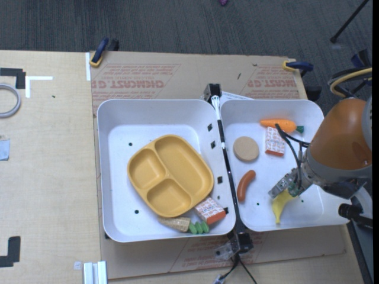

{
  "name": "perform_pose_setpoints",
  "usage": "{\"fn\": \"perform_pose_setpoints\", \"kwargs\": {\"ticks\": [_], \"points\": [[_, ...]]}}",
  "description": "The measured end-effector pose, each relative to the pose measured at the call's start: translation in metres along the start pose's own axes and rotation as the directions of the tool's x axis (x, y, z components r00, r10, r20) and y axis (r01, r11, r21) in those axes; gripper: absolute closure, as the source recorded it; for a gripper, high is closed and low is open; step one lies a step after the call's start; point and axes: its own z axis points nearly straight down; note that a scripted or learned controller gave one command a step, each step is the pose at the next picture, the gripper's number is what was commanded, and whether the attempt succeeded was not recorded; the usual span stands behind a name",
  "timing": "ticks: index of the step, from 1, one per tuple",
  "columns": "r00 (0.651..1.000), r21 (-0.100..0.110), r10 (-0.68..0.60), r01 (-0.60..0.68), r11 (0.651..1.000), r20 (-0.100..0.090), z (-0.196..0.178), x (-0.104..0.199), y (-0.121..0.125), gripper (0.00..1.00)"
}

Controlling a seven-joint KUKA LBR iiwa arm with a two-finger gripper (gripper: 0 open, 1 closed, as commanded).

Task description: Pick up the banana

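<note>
The yellow banana [279, 207] lies in the right bin [314, 215] near its front wall, pointing toward the front. My gripper [286, 187] hangs at the end of the grey and orange arm, right over the banana's upper end and touching or nearly touching it. The arm's wrist hides that end of the banana.
The right bin also holds a sausage [245, 184], a round beige biscuit [246, 148], a red-and-white packet [273, 141] and a carrot [278, 124]. In the left bin [112, 158] sit a yellow divided plate [170, 175], a red box [210, 211], green pieces [200, 227] and a bread piece [176, 223].
</note>
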Motion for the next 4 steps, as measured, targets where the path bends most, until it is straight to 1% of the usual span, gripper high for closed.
{"fn": "perform_pose_setpoints", "kwargs": {"ticks": [1, 3, 4], "points": [[0.947, 0.002, -0.320, 0.320, 0.947, -0.004, 0.010, -0.005, -0.005, 1.00], [0.949, -0.002, -0.314, 0.314, 0.949, 0.003, -0.010, -0.007, -0.003, 1.00], [0.729, 0.000, -0.684, 0.684, 0.729, -0.001, 0.009, -0.011, 0.011, 1.00]]}}
